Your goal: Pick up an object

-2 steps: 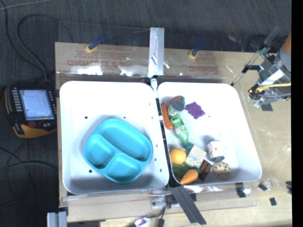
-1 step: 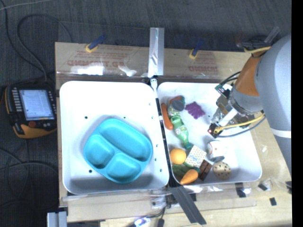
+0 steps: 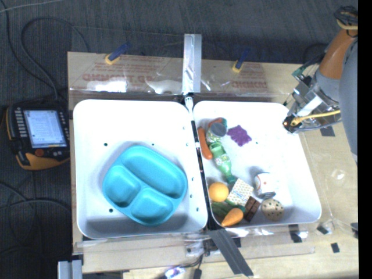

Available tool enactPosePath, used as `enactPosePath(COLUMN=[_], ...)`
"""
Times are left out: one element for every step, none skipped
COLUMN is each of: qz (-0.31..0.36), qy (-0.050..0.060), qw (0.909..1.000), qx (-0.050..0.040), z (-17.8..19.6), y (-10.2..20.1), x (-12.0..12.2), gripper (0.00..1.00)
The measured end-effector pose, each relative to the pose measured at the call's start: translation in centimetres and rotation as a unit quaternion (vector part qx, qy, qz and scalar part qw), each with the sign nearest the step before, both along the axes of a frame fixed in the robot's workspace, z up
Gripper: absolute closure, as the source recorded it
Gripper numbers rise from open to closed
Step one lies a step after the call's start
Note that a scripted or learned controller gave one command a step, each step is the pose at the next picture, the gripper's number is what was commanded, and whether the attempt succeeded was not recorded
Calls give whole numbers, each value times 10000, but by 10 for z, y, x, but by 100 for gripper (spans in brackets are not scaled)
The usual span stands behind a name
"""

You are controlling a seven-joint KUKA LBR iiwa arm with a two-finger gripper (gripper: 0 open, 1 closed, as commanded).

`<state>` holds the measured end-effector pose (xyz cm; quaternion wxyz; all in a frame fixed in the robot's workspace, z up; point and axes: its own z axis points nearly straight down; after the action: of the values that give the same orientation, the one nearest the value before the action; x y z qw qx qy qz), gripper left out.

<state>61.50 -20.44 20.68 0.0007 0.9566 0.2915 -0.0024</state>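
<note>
Left bin: shallow white plastic bin (image 3: 93, 132) on the worktop, holding a blue three-compartment plastic plate (image 3: 145, 183).
Right bin, left side: a second white bin (image 3: 285, 156). An orange carrot-shaped toy (image 3: 204, 144) lies along the dividing wall, with an orange round ball (image 3: 218, 192) lower down among crowded neighbours.
Right bin, middle: a purple flat ragged-edged piece (image 3: 239, 135) lies apart from the clutter.
Handling: the purple piece is probably light and soft. There is bare floor around it, so pinching it from above across its narrower width looks easiest.
Pincer: (image 3: 297, 114) over the right bin's upper-right rim, well apart from every object. I cannot tell whether it is wide or narrow.
</note>
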Motion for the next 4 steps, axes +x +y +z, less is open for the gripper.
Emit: enactPosePath(qz=[-9, -52, -34, -18], qy=[14, 0, 26, 51], qw=[10000, 10000, 10000, 10000], qx=[12, 2, -17, -33], z=[-38, 18, 26, 34], y=[25, 21, 22, 22], x=[-35, 22, 22, 22], gripper=[100, 100, 100, 100])
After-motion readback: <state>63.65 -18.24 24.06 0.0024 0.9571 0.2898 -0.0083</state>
